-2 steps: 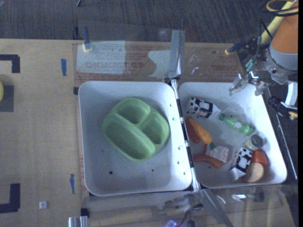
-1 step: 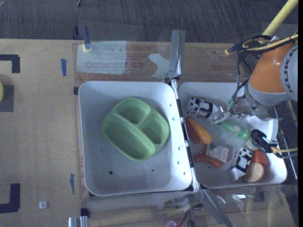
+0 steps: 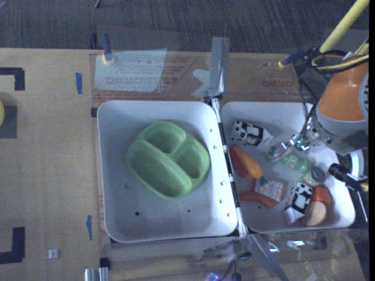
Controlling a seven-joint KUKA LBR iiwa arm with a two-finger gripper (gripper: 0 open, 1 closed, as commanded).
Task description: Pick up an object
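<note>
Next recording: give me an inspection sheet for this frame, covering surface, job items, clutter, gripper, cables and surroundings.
Surface: wooden bench bearing two white bins side by side.
Job's things: right bin holds an orange carrot-like toy, two black-and-white cartons, a green bottle, small packets.
Clutter: green divided plate in left bin.
Grippers: gripper low over the right bin; finger state unclear.
Cables: yellow and dark cables near the arm.
Surroundings: dark carpet, blue tape marks.

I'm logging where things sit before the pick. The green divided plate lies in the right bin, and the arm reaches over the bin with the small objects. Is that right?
Not quite. The camera view shows the green divided plate in the left bin, not the right one. The rest holds: the arm reaches over the right bin, which holds the small objects.
</note>
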